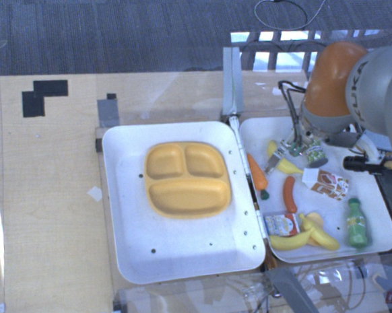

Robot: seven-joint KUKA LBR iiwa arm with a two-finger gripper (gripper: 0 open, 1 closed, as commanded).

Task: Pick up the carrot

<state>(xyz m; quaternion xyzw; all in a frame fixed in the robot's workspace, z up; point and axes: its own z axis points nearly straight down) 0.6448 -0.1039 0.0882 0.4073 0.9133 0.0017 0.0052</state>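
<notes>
Carrot (256,173): lies in the right bin (385,235), hard against its left wall, orange tip toward the top of the view and green stub end toward the bottom; nothing is gripping it.
Gripper (277,158): down inside the right bin, to the right of the carrot and near its upper end, but apart from it; whether it is spread or pressed together cannot be told from this slant.
Arm (353,89): grey with an orange band, reaching in from the right over the bin's upper part.
Beside the gripper: a small yellow piece (289,166) lies just at its right.
Other right-bin contents: red sausage (289,194), banana (294,240), green bottle (355,223), white packet (326,183).
Left bin (133,258): holds a yellow divided plate (186,179), well apart from the carrot.
Surface (45,218): light wood, carrying both bins side by side.
</notes>
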